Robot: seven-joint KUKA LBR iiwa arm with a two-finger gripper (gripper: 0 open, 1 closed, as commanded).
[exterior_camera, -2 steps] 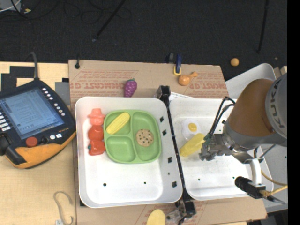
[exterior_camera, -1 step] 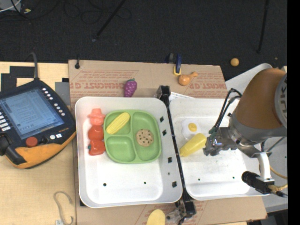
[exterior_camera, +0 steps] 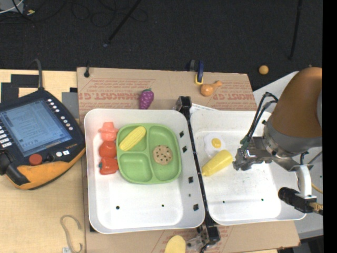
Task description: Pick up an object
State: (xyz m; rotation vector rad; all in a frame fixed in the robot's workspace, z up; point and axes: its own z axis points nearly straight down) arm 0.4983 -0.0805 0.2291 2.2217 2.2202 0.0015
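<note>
yellow plastic corn cob (exterior_camera: 217, 163), light, stiff and a bit slippery, lies near the right bin's (exterior_camera: 247, 215) left wall beside the gripper (exterior_camera: 243, 160); best grasped across its middle.

Evenly lit from above, soft faint shadows. Bright, slightly washed-out white bins (exterior_camera: 138, 215); dark, murky floor (exterior_camera: 158, 25) behind. Mildly soft and grainy throughout.

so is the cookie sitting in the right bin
No, the cookie lies in a compartment of the green divided plate, which sits in the left bin.
</note>
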